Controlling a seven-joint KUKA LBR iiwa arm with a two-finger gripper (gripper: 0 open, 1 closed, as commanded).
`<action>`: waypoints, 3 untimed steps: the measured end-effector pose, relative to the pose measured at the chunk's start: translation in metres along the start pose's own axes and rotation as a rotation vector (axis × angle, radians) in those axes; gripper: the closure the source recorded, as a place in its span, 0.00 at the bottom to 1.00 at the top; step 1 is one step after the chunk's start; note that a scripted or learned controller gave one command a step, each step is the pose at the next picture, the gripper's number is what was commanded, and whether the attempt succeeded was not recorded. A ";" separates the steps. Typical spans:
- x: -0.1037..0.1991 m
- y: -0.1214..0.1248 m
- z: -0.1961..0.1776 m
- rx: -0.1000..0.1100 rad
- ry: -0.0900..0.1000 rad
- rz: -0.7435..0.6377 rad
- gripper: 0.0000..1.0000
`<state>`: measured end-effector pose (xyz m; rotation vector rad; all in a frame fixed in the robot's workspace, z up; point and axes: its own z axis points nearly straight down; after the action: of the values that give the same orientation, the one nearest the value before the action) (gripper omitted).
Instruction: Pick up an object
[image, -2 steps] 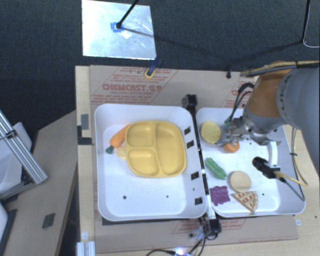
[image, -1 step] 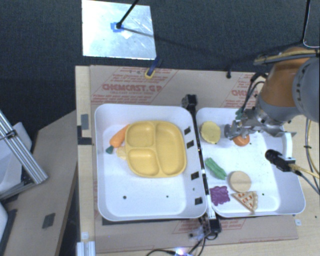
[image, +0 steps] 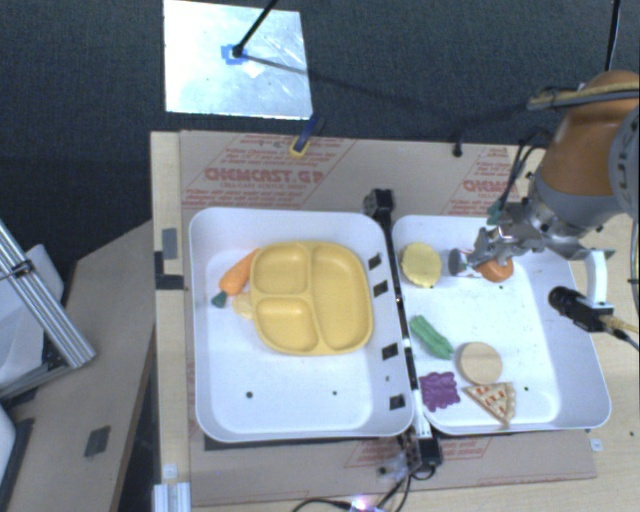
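Small orange toy sat at the back of the right bin, just under the gripper, grip hard to tell, yellow lemon close by, green pickle farther forward.

Both white bins, left and right, look like smooth moulded plastic with a soft sheen, and the yellow divided tray in the left one has the same smooth, faintly glossy plastic look. They sit on a brown cardboard sheet, matt and printed in red, laid over a pale, matt wood-like tabletop. The toy foods look like matt plastic or rubber, a shiny foil-like square lies on dark, rough carpet-like cloth, and the arm's orange band is glossy
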<state>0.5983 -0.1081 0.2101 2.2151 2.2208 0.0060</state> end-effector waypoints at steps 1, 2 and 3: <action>0.000 0.001 -0.015 0.003 0.001 -0.001 1.00; 0.042 -0.028 -0.018 0.006 0.002 -0.004 1.00; 0.074 -0.067 -0.007 0.008 0.002 -0.003 1.00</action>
<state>0.5314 -0.0347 0.2166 2.2167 2.2291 -0.0008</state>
